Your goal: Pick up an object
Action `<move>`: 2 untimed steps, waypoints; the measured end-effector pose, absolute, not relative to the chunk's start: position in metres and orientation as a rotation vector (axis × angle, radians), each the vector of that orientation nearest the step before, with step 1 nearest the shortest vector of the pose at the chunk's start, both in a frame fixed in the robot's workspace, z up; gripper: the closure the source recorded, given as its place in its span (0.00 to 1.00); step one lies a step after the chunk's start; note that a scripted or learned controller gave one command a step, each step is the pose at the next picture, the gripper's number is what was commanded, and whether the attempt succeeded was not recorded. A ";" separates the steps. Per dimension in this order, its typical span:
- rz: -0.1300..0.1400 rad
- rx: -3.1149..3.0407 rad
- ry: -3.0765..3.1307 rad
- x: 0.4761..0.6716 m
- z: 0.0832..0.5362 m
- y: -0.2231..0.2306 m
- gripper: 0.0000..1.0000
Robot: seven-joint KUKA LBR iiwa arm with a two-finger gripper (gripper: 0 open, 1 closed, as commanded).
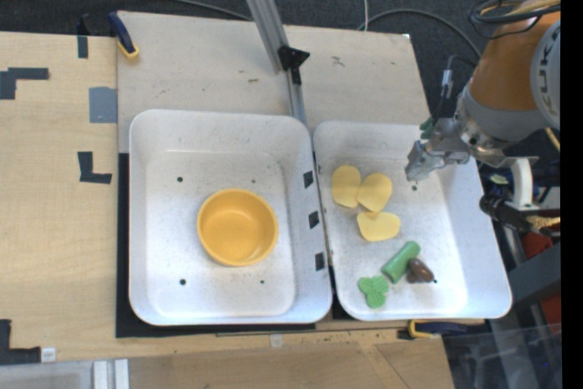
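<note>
The arm was grey with a broad orange band above the wrist, dark lettering on its right side, and a metallic grey gripper.

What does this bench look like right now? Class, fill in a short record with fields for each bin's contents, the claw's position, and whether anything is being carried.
left bin: one yellow bowl, upright, near the middle
right bin: three pale yellow pieces clustered together; a green object and a small brown object nearer the front
claw: over the right bin's far right part, beside the yellow pieces, apart from them
carried: nothing seen between the claw's tips
arm: reaches in from the right, orange band above the wrist
</note>
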State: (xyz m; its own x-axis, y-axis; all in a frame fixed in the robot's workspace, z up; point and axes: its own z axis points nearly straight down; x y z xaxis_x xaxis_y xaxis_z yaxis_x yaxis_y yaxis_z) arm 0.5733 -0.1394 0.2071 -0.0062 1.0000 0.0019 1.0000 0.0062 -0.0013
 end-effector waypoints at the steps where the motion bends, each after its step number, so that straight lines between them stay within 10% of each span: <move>1: 0.000 -2.211 -2.227 0.575 0.203 -0.079 1.00; 2: 0.001 -2.211 -2.227 0.568 0.199 -0.023 1.00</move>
